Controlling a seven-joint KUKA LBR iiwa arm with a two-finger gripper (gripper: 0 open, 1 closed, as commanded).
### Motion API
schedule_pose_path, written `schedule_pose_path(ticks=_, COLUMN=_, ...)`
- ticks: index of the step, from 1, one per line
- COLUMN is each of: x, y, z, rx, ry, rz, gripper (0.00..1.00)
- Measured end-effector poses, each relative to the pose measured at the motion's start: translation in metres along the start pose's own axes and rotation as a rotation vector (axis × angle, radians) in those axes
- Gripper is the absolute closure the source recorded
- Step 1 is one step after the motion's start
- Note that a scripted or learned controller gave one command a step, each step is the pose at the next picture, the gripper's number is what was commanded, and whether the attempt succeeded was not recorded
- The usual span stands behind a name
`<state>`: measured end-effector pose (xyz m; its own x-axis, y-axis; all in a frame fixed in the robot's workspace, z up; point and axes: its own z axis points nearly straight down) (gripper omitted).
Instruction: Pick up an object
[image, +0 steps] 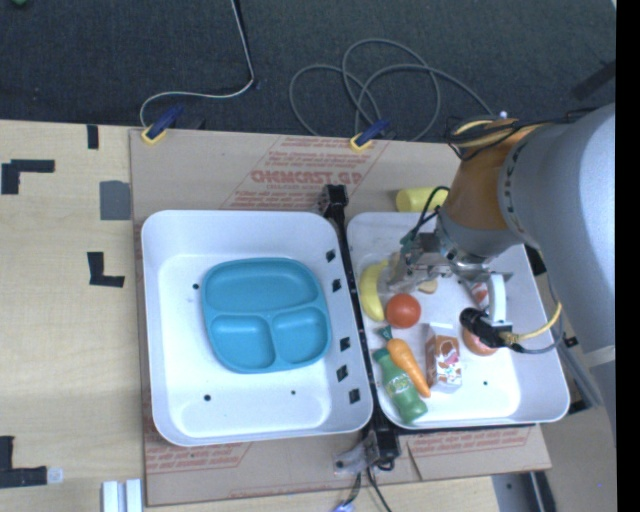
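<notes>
Lowest in the right bin, and so nearest the camera, a green bottle lies with its long axis running from upper left to lower right, cap end toward the upper left. Just beside it an orange carrot lies nearly parallel, touching or almost touching the bottle, its thick end up near a red tomato. To the right of the carrot sits a small red and white packet, upright in the picture and a little tilted.

Over the upper part of that bin the grey arm reaches in from the right, its orange band above the wrist. The gripper hangs low among the objects, just above the tomato and just right of a yellow banana-like piece that lies along the bin's left wall, long axis roughly vertical in the picture. Whether the jaws are open or closed cannot be told, nor whether they touch anything; the metal parts blur together there.

A yellow object rests outside the bin's top edge. The left bin holds a blue divided plate.
</notes>
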<state>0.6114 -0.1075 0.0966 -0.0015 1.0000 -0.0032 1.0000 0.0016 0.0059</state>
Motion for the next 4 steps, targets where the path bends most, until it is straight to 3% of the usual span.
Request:
schedule_pose_path(ticks=1, x=0.006, y=-0.038, z=-0.092, rx=0.004, ry=0.002, rz=0.001, gripper=1.00)
schedule_pose_path(ticks=2, x=0.006, y=-0.038, z=-0.091, rx=0.007, ry=0.003, rz=0.001, gripper=0.00)
schedule_pose_path(ticks=3, x=-0.031, y=-0.089, z=0.008, rx=0.006, ry=0.003, rz=0.002, gripper=0.00)
schedule_pose_path(ticks=4, x=0.003, y=0.003, z=0.010, rx=-0.001, ry=-0.011, rz=0.007, gripper=0.00)
